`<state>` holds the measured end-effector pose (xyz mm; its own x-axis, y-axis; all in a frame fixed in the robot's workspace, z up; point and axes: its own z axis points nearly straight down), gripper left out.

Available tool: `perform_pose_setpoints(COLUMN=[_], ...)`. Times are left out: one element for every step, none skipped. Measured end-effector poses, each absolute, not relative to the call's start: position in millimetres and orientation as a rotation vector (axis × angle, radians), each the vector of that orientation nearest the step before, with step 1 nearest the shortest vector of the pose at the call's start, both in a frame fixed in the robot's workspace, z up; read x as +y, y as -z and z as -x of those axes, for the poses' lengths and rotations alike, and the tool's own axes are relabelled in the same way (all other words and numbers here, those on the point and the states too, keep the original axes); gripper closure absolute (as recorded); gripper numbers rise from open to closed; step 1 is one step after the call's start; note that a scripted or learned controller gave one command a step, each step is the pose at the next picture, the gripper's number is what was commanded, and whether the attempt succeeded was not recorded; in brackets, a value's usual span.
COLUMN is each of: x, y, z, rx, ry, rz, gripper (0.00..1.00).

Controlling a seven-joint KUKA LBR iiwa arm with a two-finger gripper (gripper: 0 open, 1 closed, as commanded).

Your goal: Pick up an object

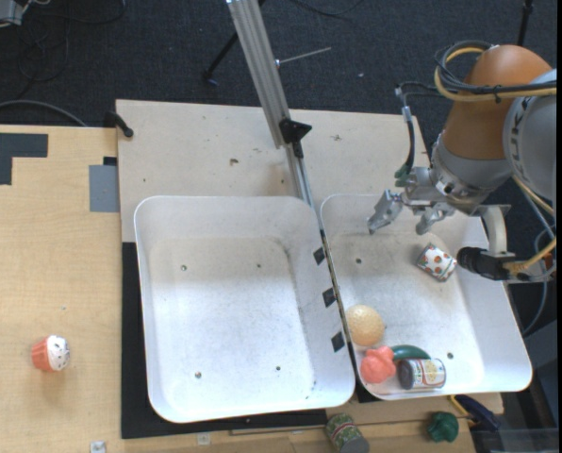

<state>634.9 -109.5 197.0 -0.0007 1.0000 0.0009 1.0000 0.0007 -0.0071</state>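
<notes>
— So, what lay nearest?
— A small jar (421, 374), pink lump (377, 364) and tan ball (365, 325) in the right bin (488, 371).
— And beyond?
— The gripper (408, 215) hovered, jaws spread, holding nothing; it probably needed to descend on the red-and-white object (436, 261).

Open floor in left bin (224, 300)

The dark green object (411, 352) in the right bin (507, 347) is lying mostly hidden behind the small jar (422, 374) and the pink object (377, 364), so its kind is staying unclear. Below the bins, a can-like thing (343, 433) is being cut off by the bottom edge. The red-and-white item (437, 261) is showing too small to name.
</notes>
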Motion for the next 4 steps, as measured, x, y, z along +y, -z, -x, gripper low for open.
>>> perform_pose_setpoints(x=[-99.7, -98.5, -100.1, -101.8], y=[-145.0, -91.2, -104.2, -146.4], z=[-634.0, -632.5, -633.6, -635.0], rx=[-2.217, -2.218, -2.214, -2.217], ry=[-0.007, -0.008, -0.003, 0.001], rz=[2.216, 2.216, 2.224, 2.227], gripper=[0.00, 0.00, 1.00, 1.00])
